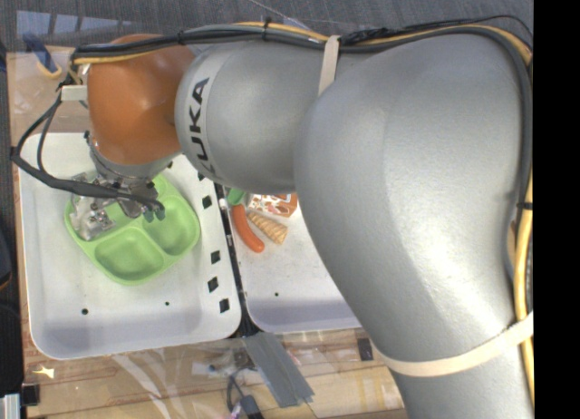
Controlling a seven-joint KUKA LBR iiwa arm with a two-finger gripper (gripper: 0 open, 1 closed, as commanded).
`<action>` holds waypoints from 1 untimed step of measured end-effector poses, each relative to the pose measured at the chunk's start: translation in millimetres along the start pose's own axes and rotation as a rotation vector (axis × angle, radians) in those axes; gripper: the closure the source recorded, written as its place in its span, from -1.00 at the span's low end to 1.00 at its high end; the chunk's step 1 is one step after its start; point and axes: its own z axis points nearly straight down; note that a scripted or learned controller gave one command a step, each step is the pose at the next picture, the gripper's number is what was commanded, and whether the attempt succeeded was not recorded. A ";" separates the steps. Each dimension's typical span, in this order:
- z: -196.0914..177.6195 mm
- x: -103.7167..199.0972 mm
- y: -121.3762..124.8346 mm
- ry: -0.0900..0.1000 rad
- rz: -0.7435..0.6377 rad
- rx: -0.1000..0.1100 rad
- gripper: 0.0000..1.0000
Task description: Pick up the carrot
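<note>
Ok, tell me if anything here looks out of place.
The pincer is over the green divided plate in the left bin, while the carrot lies in the right bin, near the divider beside a ridged tan item. The arm is over the wrong bin for the carrot.

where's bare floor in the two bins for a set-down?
Left white bin: free strip along its near edge, below the green divided plastic plate, and at its near-right corner beside the divider. Right white bin: small bare patch below the orange carrot and ridged tan cone. Crowded: the plate's upper-left, under the pincer.
</note>
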 end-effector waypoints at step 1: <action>-10.8 -1.3 0.5 -0.003 -0.003 0.001 1.00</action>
